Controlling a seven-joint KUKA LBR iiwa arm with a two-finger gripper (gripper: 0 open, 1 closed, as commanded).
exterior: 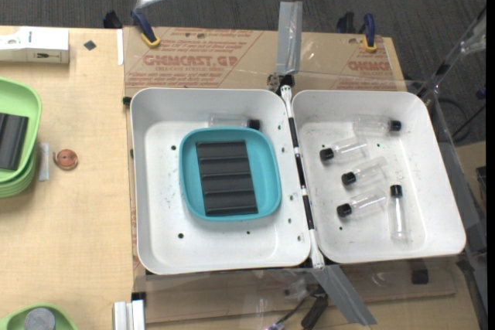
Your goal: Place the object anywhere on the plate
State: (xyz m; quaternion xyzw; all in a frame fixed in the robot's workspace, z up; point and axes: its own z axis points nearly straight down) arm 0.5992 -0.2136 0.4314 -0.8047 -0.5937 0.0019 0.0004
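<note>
A teal square plate (267, 166) with a black ribbed insert (226, 178) lies in the middle of the left white bin (155, 243). Several clear vials with black caps lie in the right white bin (441, 236): one at the back (377, 124), one at the left (344, 149), one in the middle (365, 172), one lower down (360, 205) and one lying lengthwise at the right (397, 211). Another clear vial with a black cap (233, 122) lies in the left bin just behind the plate.
A brown cardboard sheet (209, 54) with blue and yellow clamps lies behind the bins. On the wooden bench at the left sit a green tray (19, 100), a small round orange piece (66, 159) and a white box (35, 46).
</note>
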